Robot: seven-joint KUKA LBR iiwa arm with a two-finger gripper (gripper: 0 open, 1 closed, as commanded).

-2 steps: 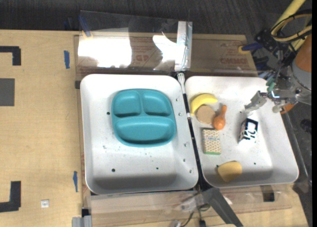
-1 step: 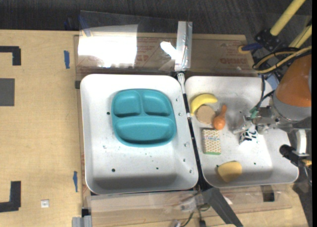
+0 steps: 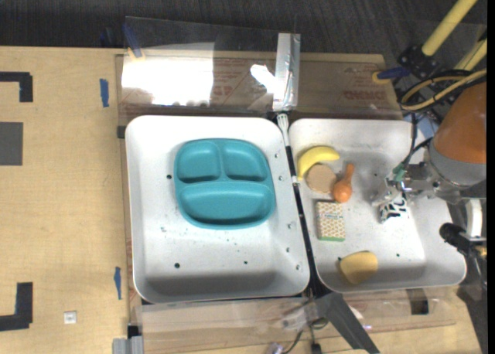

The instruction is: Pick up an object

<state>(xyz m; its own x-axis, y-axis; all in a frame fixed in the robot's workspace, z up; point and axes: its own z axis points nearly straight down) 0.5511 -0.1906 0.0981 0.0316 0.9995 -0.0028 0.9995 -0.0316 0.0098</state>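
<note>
Here, inside the right bin (image 3: 402, 256): a small black-and-white piece (image 3: 394, 209), mottled like a cow's hide, irregular in outline, lying near the bin's right half on bare white floor. Too small to name further. Directly above it in the camera view, the gripper (image 3: 404, 182), a cluster of grey metal with a dot of green, hanging at the end of the grey arm (image 3: 456, 163) with its orange band. Gripper and black-and-white piece very close together; touching or apart, impossible to tell. Grip state likewise impossible to tell, and nothing seen clamped in it.

Further left in the same bin, well apart from the gripper: a yellow banana (image 3: 315, 159) curved along the top, just beside a round brown biscuit (image 3: 319, 180), with an orange carrot (image 3: 344, 184) touching the biscuit's right side. Below these, a flat patterned card (image 3: 332, 221) with a green lower edge. Near the front wall, a tan, rounded lump (image 3: 358, 265), alone.

In the left bin (image 3: 139, 190), a teal divided plate (image 3: 224, 182) with three compartments, set a little above the middle. Behind both bins, a clear plastic sheet (image 3: 201, 74) catching glare. At upper right, yellow and black cables (image 3: 433, 86) looped together.
</note>
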